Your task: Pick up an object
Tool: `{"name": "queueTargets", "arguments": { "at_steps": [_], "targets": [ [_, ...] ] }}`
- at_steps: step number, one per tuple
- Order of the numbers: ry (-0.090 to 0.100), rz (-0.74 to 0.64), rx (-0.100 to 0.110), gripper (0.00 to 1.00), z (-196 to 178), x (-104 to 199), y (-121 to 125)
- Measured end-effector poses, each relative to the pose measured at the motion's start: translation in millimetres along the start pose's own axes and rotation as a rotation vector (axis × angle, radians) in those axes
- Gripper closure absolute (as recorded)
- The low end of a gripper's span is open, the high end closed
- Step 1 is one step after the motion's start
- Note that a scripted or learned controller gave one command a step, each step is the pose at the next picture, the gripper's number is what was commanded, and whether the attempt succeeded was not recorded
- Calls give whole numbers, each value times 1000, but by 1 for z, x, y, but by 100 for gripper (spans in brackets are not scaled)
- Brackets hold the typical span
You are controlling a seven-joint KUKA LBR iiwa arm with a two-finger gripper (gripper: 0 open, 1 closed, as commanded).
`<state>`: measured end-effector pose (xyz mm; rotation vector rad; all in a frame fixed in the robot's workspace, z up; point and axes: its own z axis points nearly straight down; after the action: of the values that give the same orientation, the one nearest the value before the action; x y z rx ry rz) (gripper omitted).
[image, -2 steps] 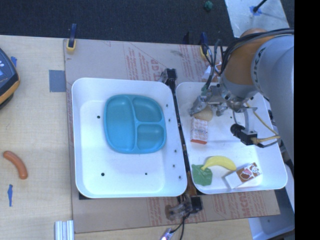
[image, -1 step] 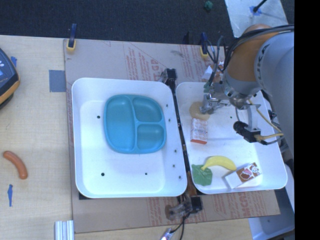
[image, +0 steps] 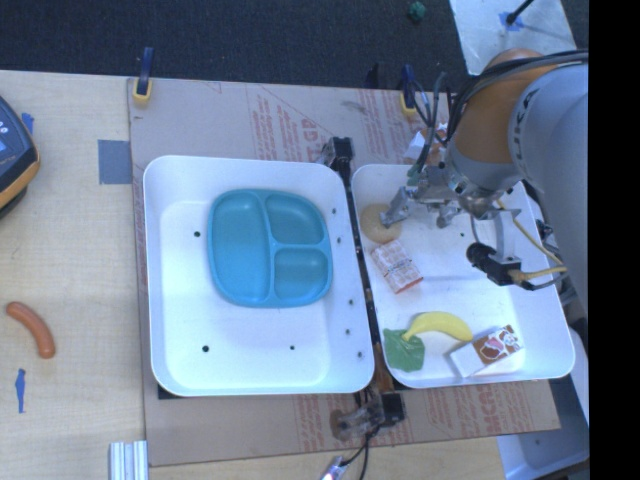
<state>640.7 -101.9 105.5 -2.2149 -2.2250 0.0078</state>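
Grey-armed, your pincer [image: 400, 208] hovers low over the tan round piece [image: 377, 224] just beneath it, grip unreadable, nothing lifted yet, banana [image: 440, 326] and cartons well below.

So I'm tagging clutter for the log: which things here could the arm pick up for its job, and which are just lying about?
Part of the job:
gripper, over the right bin
tan round piece by the gripper
small packet
banana
green piece
small carton

Lying about:
blue divided plate in the left bin
sausage on the bench
dark device at the left edge
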Motion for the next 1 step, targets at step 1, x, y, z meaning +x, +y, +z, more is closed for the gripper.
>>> {"name": "queueTargets", "arguments": {
  "at_steps": [1],
  "targets": [
    [4, -2, -9, 0, 7, -6, 19]
  ]
}}
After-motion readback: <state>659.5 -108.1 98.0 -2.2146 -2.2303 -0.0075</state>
